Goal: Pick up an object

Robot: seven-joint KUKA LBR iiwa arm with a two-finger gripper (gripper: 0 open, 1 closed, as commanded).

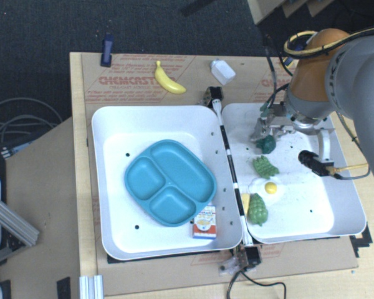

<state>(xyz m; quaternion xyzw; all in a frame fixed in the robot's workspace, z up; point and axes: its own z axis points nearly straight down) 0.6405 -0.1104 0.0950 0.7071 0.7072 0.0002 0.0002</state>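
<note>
Camera view looks down on a worktop [81, 167] carrying two shallow white bins side by side. Inside the left bin [106, 129] a blue divided plate [169, 181] lies near the middle, and a small orange and white carton [205, 222] stands just beside the plate's near edge, close to the bin's front right corner. Inside the right bin [343, 210] the claw [265, 139] is lowered at the far left part, with a dark teal object [268, 144] right at its tip; whether it grips that object cannot be told. Nearer the front lie a green leafy piece [264, 166], a fried egg toy [268, 188] and a second green piece [257, 209], with a yellow bit [245, 201] touching it. Behind the bins, on the worktop, rest a banana [167, 80], a white block [223, 71] and a dark blue item [106, 49].
</note>
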